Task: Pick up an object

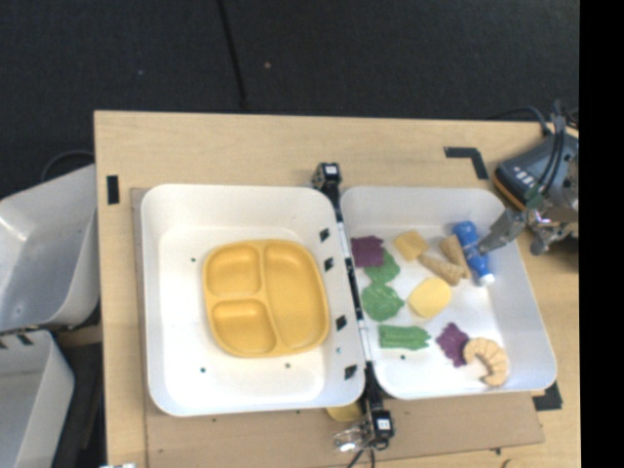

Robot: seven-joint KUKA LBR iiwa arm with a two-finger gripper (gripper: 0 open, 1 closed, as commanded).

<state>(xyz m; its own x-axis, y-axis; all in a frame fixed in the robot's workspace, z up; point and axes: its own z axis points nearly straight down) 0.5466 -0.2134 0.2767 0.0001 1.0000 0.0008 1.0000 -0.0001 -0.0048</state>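
The right bin (522,305) holds several small toy food pieces. A blue piece (470,249) lies at its upper right, next to a tan stick-shaped piece (445,260) and a yellow chunk (409,244). My gripper (499,234) reaches in from the right edge, low over the bin's upper right corner. Its tip is right beside the blue piece, on that piece's right. I cannot tell whether they touch. The wrist (534,178) sits above the bin's right rim.
Also in the right bin: purple pieces (368,252) (453,342), green pieces (382,302) (404,337), a yellow round piece (430,297) and a tan curled piece (488,360). The left bin (171,359) holds a yellow divided plate (265,295).
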